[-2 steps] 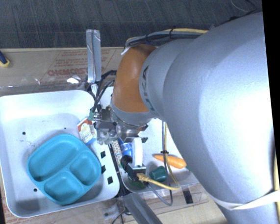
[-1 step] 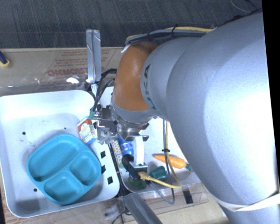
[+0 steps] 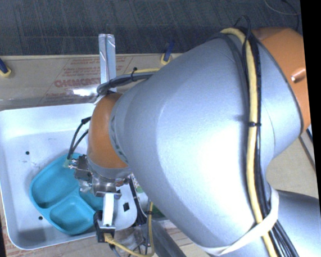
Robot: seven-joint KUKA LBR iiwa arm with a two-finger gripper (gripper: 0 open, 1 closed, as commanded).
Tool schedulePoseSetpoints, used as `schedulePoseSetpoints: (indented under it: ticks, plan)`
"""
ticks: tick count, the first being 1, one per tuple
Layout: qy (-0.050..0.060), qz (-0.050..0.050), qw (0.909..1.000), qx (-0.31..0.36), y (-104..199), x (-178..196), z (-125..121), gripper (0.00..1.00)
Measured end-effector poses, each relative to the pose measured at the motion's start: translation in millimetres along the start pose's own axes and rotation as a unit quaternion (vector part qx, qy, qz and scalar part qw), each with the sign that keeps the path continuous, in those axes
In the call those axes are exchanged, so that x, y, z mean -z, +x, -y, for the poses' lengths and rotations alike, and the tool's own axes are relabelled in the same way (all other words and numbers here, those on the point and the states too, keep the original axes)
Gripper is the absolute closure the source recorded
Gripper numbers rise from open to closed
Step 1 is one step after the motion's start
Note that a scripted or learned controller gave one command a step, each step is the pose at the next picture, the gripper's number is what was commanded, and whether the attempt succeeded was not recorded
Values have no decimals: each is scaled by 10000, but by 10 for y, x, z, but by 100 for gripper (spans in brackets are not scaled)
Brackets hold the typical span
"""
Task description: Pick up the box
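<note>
The arm (image 3: 207, 149) reaches down into the left bin (image 3: 14, 133) over a blue tray (image 3: 57, 197); jaws' state: cannot tell. Next: find the box.

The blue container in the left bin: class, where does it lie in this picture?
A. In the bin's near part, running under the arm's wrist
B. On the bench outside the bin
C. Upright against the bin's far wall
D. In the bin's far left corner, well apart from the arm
A: the blue container lies low in the white bin, its right side hidden under the arm's wrist.
</note>
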State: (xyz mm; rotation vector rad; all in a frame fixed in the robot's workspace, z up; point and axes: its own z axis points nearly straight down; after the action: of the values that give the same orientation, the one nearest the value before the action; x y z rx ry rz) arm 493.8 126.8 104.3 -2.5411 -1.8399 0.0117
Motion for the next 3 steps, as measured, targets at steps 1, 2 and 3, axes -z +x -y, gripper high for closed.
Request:
schedulePoseSetpoints:
  ticks: [1,2,3]
  plan:
    - [35,13,10000,24,-4,70,7,100]
    - [-9,-5,9987,514,-357,853,-539,100]
    - [24,9,9984,562,-343,924,-532,100]
